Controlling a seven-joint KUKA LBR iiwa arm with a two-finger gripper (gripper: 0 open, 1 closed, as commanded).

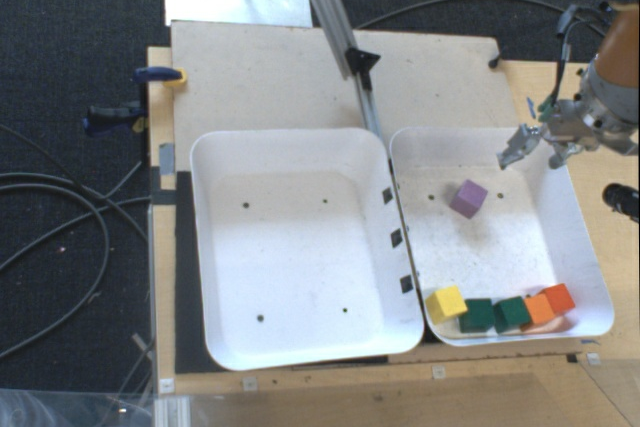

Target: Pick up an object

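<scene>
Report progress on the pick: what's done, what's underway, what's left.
Done: nothing lifted yet. The purple block lies alone in the right bin, and the yellow, two green and two orange blocks sit along its near wall. Underway: the gripper hangs over the bin's far right corner, holding nothing. Left: descend, grasp, lift.

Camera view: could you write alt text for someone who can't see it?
A robot gripper hovers over the right bin, near a purple block. Yellow, green and orange blocks line that bin's near edge.
</scene>
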